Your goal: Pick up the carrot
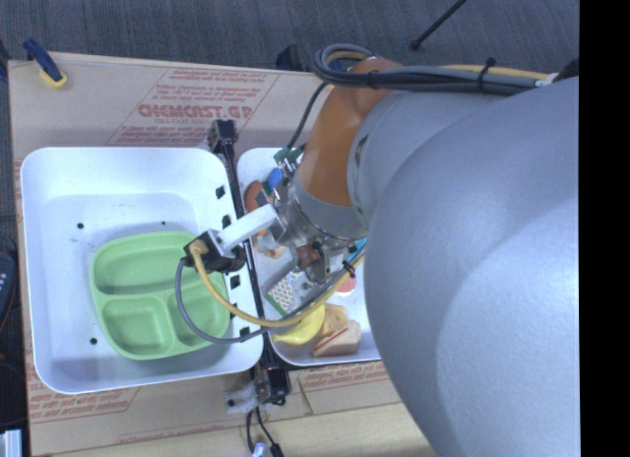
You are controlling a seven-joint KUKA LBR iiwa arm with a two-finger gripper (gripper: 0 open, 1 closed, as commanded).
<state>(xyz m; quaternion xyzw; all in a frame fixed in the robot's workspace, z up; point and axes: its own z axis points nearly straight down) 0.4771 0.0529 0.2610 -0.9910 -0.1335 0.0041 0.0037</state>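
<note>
- The claw point(313, 256) hangs low over the right bin point(260, 163), buried under the wrist of the arm point(472, 248). Whether it is released, clenched or grasping anything cannot be told from this view.
- The carrot point(254, 194) is most likely the small orange shape up and to the left of the claw, near the bin wall that faces the left bin point(59, 248). Too little of it shows to be sure.
- If that is the carrot, it probably handles as a light, stiff toy piece with a smooth, tapered skin. It would tend to roll or squirt out of a pinch near the thin end.
- The best hold is judged to be across the thick middle, with the claw closing square to its long axis.
- The arm's bulk hides most of the right bin, so the carrot's length and heading are unclear.
- Below the claw lie a patterned item point(283, 293), a yellow piece point(307, 327) and a tan wedge point(340, 339), all partly covered.
- A yellow hose point(221, 297) loops left of the claw, across the edge of the green tray point(138, 288).
</note>
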